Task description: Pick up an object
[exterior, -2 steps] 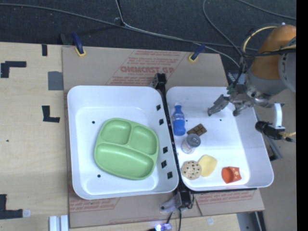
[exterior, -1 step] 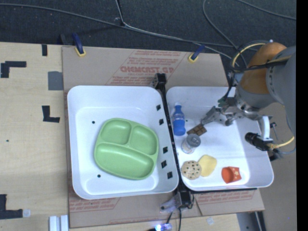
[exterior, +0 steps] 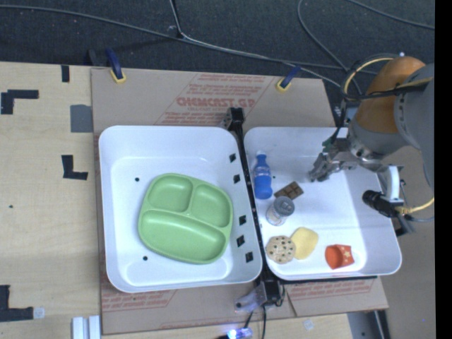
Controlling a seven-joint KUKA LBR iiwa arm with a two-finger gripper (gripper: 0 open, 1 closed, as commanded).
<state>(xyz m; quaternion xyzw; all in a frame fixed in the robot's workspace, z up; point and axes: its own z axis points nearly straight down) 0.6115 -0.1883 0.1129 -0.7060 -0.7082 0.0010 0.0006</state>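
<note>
Bins sit side by side on the bench as a grey arm reaches in from the right. Farthest from the gripper [exterior: 323, 171], a green divided plate [exterior: 186, 217] lies flat in the left bin [exterior: 113, 189]. Across the divider, in the right bin [exterior: 381, 260], a blue bottle [exterior: 262, 176] stands some way to the gripper's left. Closer in, a small brown block [exterior: 288, 190] lies just below and to the left of the fingertips, with a grey round cap-like piece [exterior: 283, 207] beneath it. Lower still rest a speckled cookie-like disc [exterior: 280, 248], a pale yellow lump [exterior: 305, 242] and a red object [exterior: 339, 256] near the front wall.

Any of these would serve; the brown block looks the nearest candidate. A clean grasp would seem to call for a short shift toward it, fingers straddling its narrow sides, then a straight descent, keeping clear of the bottle.

Whether the fingers stand wide or narrow cannot be told: they blur into a dark cluster against the white floor, and nothing is visibly between them. How high the tips hover is unclear too. The small grey piece's identity is hard to make out.
</note>
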